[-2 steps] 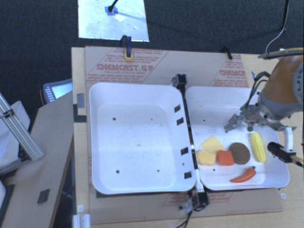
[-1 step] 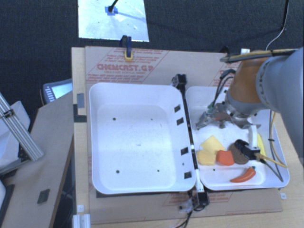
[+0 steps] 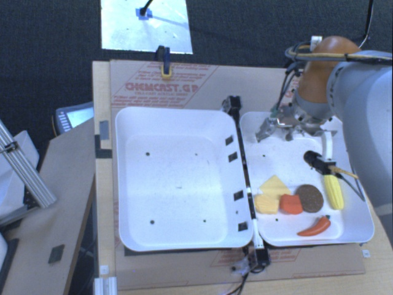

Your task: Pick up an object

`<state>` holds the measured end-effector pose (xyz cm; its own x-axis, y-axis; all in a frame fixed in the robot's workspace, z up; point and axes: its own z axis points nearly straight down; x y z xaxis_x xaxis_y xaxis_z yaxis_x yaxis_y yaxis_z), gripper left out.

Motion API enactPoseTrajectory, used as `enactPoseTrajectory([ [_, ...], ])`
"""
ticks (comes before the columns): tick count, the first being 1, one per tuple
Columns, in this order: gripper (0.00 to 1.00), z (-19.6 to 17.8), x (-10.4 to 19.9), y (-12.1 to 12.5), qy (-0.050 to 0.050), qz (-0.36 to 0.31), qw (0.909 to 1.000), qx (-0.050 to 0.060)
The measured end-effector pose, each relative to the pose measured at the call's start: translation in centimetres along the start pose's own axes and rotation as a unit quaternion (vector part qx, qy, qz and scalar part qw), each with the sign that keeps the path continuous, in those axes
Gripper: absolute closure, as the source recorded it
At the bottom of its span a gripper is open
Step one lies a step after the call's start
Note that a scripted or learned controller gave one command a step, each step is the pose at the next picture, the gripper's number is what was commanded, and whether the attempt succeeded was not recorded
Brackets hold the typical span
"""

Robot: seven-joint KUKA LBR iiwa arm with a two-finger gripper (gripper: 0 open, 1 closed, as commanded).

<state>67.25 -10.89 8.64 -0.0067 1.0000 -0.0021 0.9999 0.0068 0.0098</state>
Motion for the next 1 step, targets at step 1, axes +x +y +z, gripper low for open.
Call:
enactPoseTrajectory([
  [1, 0.00, 0.07, -3.84, -0.35, 0.000, 0.004, 1.0000, 0.003],
])
